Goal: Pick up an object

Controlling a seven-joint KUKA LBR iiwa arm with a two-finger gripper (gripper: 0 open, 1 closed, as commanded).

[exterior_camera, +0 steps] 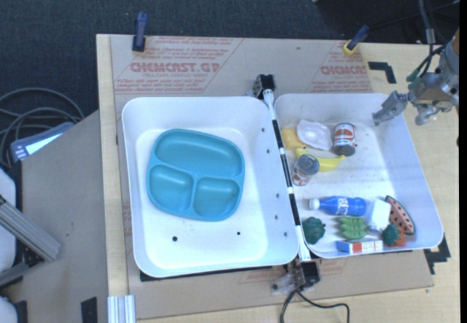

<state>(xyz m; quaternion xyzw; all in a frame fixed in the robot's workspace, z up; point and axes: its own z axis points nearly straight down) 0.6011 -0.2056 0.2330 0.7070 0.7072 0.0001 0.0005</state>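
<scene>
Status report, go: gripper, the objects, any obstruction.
Gripper open, above right bin's far right corner, holding nothing. Blue bottle, can, banana lying in that bin, untouched. Nothing blocking the descent.

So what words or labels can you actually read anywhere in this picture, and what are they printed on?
"CHEMCAST GP": red print on the brown board under the bins, left side.
"CHEMCAST": the same print again on the right, partly hidden.
Smaller red lines around both: too blurred to read.
Labels on the can, the blue bottle and the small tube: too small to read.
</scene>
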